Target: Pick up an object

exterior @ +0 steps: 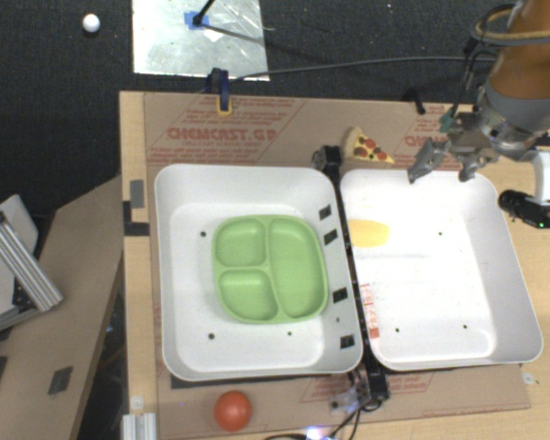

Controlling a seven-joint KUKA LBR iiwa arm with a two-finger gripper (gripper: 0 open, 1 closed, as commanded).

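above the right bin's [495,246] far edge, the gripper [445,161] is hanging with fingers spread, gripping nothing. a yellow object [368,234] is lying at the bin's left side.

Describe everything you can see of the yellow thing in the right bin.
The yellow thing is a small, flat, smooth piece, oval and plain yellow, a little deeper in tone at its left end. It lies flat on the floor of the right bin, close to that bin's left wall and in its upper part. Nothing else touches it. The claw is apart from it, over the bin's upper rim.
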